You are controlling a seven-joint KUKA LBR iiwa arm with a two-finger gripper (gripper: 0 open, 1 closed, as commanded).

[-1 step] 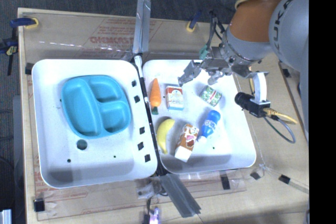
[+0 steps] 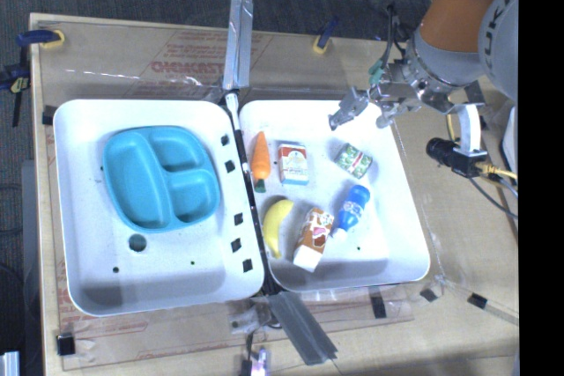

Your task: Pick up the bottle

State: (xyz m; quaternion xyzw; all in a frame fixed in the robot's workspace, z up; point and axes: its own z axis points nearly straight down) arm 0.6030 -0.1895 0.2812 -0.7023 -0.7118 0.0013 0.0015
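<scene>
The bottle (image 2: 352, 210) lies in the right bin (image 2: 411, 216), between carton (image 2: 314, 238) and pouch (image 2: 353, 159).

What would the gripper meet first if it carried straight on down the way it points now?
Probably the right bin's white floor near its far rim, beside the green carton. The gripper seems short of the bottle; depth is unclear.

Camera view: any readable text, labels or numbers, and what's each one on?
Red print on the clear sheet behind the bins: large letters, too blurred to read.
Red-and-white carton: label print too small to read.
Green carton: unreadable.
Brown carton: unreadable.
Blue bottle: label unreadable.
So nothing can be quoted.
</scene>
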